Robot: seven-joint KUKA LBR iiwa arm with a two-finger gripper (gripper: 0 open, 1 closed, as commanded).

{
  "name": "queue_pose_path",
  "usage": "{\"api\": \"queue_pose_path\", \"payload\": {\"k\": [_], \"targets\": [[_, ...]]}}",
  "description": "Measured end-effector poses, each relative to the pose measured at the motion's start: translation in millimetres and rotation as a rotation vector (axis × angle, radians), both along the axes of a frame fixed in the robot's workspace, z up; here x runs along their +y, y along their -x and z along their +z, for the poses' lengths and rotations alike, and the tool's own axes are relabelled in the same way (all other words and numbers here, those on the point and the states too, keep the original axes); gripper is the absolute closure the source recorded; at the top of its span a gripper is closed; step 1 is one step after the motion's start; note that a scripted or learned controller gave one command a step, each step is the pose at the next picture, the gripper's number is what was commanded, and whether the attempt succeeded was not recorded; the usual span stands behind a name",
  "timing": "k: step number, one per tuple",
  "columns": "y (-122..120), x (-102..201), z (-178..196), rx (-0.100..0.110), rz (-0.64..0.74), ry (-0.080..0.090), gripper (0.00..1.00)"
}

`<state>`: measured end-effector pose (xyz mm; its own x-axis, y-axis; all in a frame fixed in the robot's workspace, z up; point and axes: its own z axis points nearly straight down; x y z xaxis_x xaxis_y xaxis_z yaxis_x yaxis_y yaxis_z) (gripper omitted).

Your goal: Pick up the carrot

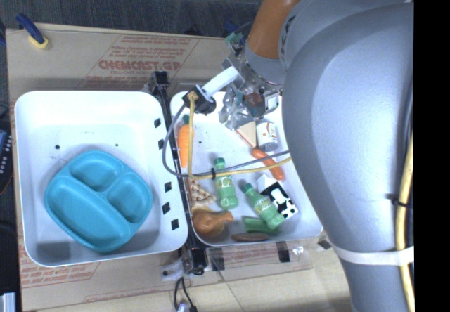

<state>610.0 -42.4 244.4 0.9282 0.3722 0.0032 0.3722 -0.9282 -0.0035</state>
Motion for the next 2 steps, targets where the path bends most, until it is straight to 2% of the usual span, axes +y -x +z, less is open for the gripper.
{"api": "queue_pose_path", "payload": {"k": [1, 2], "targets": [[-11.9, 75.0, -52.3, 0.015, -0.164, 0.002, 1.0], [54.3, 79.4, -18.0, 0.013, -0.166, 0.005, 1.0]]}}
